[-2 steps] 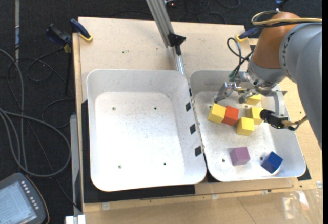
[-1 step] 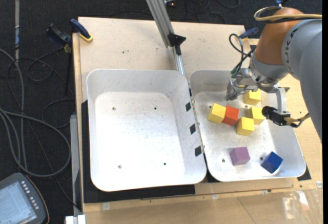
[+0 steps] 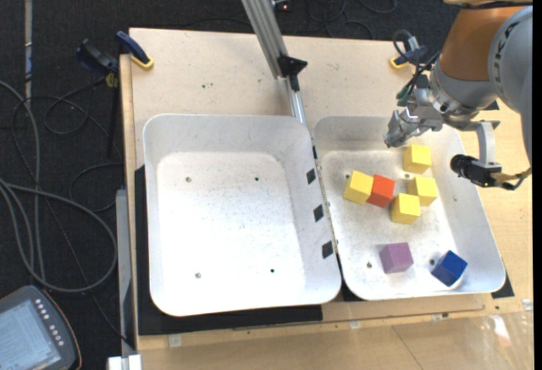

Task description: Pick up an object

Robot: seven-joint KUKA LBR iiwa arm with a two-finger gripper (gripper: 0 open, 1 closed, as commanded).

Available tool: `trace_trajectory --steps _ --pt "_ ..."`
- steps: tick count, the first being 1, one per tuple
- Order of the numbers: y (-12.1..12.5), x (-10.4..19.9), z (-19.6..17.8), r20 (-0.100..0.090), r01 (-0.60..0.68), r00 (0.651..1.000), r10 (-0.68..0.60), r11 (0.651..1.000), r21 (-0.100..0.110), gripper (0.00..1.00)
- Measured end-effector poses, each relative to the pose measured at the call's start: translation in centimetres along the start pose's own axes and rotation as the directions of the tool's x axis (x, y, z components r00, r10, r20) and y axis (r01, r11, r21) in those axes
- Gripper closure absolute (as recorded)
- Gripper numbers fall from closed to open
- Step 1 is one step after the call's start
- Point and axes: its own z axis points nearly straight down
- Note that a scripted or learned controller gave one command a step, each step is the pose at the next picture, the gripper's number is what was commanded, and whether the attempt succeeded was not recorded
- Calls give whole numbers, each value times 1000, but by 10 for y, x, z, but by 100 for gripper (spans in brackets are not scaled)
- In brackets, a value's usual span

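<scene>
Gripper: I see it above the right bin, near a yellow cube.
Fingers: I cannot tell.

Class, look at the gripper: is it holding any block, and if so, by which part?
Nothing is held: the gripper hovers over the right white bin, beside the topmost yellow cube, with no block between its fingers.
</scene>
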Motion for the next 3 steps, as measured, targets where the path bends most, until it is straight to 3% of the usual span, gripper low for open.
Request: trace_trajectory --steps 2,3 --pt "5 0 -109 0 1 1000 -1 1000 0 100" --pt "-8 48 -109 -4 4 1000 -4 1000 9 100"
